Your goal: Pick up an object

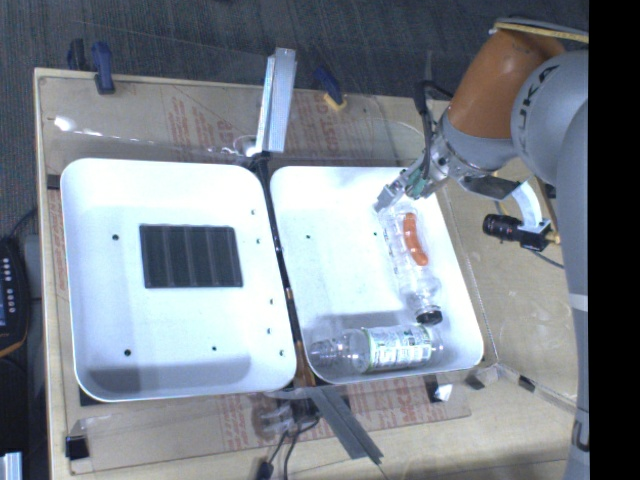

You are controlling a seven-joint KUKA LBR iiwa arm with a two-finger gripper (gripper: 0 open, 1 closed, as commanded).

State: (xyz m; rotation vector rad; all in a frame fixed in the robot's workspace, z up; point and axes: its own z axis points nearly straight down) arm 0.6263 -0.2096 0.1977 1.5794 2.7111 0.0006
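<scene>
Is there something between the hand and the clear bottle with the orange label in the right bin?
Nothing visible. The hand is right at the upper end of the bottle; the other bottle lies apart, along the bin's near wall.

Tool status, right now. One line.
Tool: over the right bin, at the top end of the clear bottle with the orange insert; whether it grips it cannot be told.
</scene>
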